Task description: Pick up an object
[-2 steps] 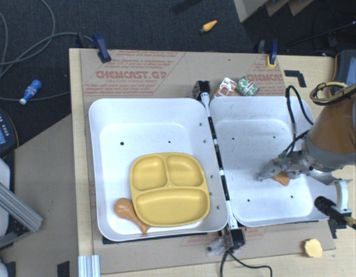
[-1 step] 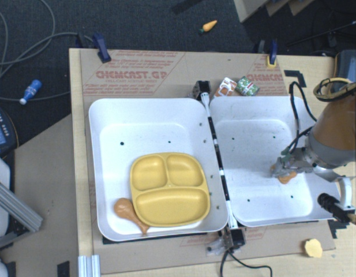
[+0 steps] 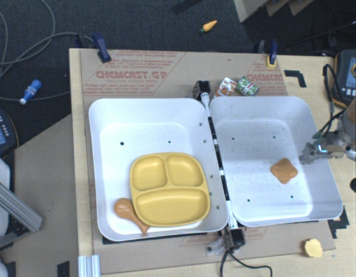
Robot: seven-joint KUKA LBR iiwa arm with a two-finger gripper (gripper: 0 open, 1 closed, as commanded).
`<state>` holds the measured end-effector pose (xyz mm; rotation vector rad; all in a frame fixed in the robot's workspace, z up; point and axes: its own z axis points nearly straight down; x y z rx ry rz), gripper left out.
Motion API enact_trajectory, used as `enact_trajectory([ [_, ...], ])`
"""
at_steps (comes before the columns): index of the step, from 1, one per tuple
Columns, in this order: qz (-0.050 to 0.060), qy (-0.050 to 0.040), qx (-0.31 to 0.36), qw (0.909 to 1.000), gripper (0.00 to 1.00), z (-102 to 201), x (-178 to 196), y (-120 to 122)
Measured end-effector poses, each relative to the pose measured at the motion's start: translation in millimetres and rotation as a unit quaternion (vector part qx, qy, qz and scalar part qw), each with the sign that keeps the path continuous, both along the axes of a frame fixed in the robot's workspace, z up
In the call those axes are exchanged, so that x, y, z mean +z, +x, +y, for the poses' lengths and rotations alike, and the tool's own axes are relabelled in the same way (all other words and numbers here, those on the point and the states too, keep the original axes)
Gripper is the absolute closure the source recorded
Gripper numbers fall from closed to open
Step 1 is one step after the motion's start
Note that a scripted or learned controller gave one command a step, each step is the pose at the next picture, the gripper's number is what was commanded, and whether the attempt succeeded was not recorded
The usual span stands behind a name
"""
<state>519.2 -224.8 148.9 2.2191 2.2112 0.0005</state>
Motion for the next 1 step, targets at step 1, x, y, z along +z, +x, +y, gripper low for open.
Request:
enact_trajectory([
  [1,0.001,0.0021,0.003,1.0,1.0,29.3,29.7,-7.5],
])
